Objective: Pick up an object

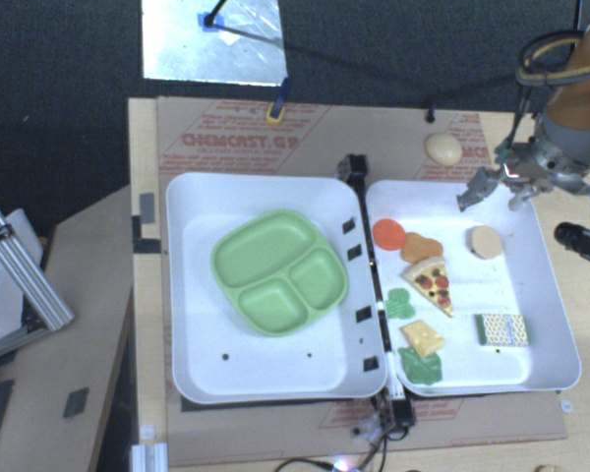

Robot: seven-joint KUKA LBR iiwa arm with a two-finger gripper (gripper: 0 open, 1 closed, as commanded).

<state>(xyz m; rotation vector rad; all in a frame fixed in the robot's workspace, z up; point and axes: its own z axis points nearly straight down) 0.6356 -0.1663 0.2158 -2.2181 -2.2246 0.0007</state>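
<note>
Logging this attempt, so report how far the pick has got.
Nothing looks picked yet. The tool hangs over the right bin's far edge with nothing visible between its fingers. The pizza slice, round beige piece, cheese wedge and patterned block all lie in that bin. The descent, grasp and lift remain.

Single fixed camera: mounted above the tabletop [305, 126], angled downward, medium distance, framing both white bins [192, 293] side by side; arm [570, 116] enters from right.

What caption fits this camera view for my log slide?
Claw open above the right bin's far edge, toy foods below including a pizza slice; green divided plate in the left bin.
</note>
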